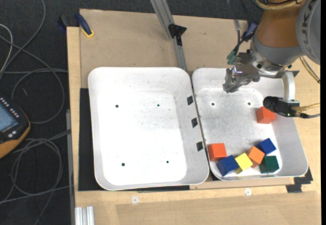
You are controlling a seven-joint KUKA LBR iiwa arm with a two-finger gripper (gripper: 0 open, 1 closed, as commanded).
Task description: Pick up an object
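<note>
The right bin (224, 117) holds several small blocks. An orange-red block (265, 115) lies alone near the bin's right wall. Along the front edge sit an orange block (217, 150), a blue block (227, 165), a yellow block (243, 161), another orange block (256, 155), a second blue block (266, 145) and a green block (269, 164). My gripper (233, 84) hangs over the far part of the right bin, well away from every block. I see nothing between its dark fingers.
The left bin (102, 117) stands beside the right one, with a row of black clips (194, 122) on the shared wall. A slanted metal bar (163, 10) crosses the bench behind the bins. Cables lie on the floor at left.
</note>
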